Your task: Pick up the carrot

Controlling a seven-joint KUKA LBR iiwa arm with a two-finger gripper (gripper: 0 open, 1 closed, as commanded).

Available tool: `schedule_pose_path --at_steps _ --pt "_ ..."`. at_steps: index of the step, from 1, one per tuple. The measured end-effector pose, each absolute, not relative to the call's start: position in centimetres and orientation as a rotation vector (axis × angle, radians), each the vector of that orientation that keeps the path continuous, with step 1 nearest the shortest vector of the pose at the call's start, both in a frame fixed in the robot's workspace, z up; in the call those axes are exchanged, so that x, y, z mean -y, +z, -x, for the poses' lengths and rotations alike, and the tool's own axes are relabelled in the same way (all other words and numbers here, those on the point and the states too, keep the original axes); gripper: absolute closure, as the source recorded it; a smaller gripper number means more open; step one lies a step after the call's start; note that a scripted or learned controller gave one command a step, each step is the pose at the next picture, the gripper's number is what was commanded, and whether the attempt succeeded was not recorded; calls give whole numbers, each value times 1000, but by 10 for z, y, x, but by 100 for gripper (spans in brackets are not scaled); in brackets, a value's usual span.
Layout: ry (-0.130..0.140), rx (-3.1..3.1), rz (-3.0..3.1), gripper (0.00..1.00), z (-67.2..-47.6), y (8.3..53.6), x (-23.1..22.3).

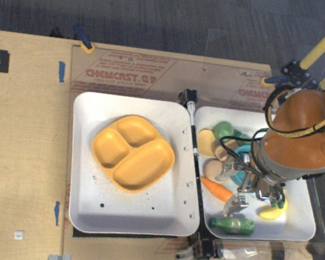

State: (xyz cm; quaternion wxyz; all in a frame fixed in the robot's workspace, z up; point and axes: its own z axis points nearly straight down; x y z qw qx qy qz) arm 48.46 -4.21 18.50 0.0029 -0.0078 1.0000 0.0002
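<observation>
my gripper (237, 202) hangs low in the right bin (305, 228), and i cannot tell if it is grabbing or let go. the carrot (216, 189) lies just to its left, not in my grip. a green bottle (232, 223) lies just below it, a yellow toy (271, 213) to its right

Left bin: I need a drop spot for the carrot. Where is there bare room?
The left bin has bare floor in front of the yellow plate and along its left wall. The right bin is crowded: carrot, green bottle, gripper.
</observation>
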Motion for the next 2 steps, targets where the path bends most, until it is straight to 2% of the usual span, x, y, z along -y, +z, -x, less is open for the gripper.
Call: schedule_pose_path --at_steps 1,2 --pt "3 -3133 -142 0 -489 185 12" --pt "1 -3099 -502 0 -480 185 43"
